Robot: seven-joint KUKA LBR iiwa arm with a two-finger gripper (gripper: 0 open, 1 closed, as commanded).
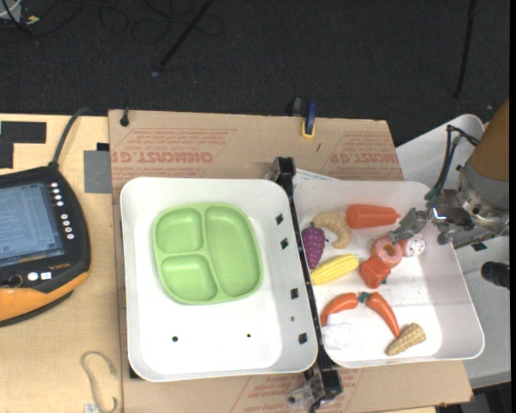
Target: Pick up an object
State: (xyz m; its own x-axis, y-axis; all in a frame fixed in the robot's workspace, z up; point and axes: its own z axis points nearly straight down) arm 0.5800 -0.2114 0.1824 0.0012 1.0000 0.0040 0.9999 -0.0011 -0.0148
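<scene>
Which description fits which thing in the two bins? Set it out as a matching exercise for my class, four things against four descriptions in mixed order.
Things:
1. divided plate
2. toy corn cob
3. toy ice-cream cone
4. toy carrot

Descriptions:
A. orange, near the far edge of the right bin
B. green, in the left bin
C. tan, at the right bin's near corner
D. yellow, just below the purple toy grapes

Pairs: 1-B, 2-D, 3-C, 4-A

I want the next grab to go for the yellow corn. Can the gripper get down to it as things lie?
Probably yes. The corn lies bare from above, though a purple toy and a red toy crowd its ends. The gripper is nearby.
</scene>
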